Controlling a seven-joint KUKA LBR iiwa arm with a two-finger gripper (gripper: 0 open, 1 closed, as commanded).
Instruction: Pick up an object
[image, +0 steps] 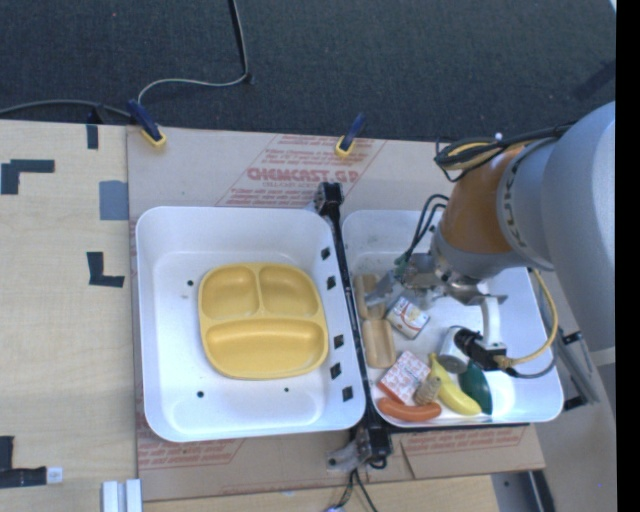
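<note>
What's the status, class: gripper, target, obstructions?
Gripper low in right bin, over small carton. Nothing visibly held. Banana, packet, wooden block crowd close.

Yellow divided plate (264, 320) in a white bin (160, 300); yellow banana (455, 392), red-and-white packet (404, 377).

A dark carpeted floor (300, 50) fills the far side, with a black cable (238, 40) trailing across it. The table (60, 330) has a pale wood top marked with black tape pieces (100, 270). A printed cardboard sheet (290, 170) lies across it, held at its far edge by two yellow clamps (350, 135).
</note>
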